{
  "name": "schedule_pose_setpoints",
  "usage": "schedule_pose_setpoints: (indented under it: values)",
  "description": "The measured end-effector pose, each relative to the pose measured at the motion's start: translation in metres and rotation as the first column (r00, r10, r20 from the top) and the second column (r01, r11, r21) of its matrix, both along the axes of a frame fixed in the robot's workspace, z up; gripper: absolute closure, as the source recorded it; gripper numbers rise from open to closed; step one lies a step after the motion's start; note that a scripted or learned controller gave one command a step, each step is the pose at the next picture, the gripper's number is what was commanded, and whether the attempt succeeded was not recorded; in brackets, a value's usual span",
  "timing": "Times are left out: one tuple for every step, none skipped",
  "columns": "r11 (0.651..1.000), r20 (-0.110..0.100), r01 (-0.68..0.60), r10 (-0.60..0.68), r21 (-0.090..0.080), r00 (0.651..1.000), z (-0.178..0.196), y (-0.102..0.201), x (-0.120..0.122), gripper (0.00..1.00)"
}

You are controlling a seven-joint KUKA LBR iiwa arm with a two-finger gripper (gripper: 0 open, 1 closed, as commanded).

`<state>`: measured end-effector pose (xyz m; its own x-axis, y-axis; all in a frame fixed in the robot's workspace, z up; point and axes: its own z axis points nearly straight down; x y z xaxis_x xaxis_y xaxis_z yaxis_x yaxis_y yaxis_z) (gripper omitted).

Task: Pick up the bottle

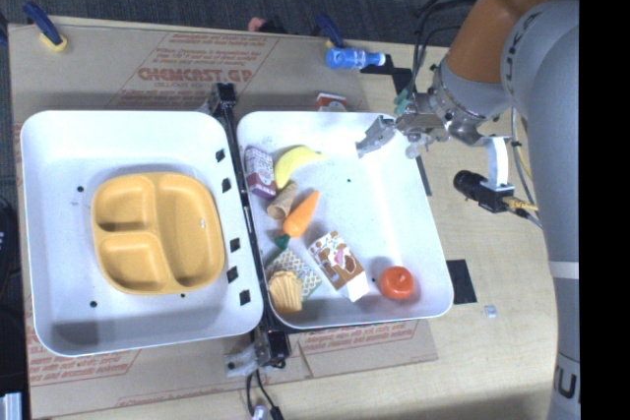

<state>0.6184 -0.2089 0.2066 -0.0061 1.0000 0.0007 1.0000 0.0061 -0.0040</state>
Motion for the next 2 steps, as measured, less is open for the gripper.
schedule_pose_setpoints:
  values:
    - [0.991, 0.003, -0.133, 0.133, 0.000, 0.991, 0.059, 0.090, 0.039, 0.00]
    - [0.990, -0.001, -0.139, 0.139, -0.001, 0.990, 0.069, 0.090, 0.039, 1.00]
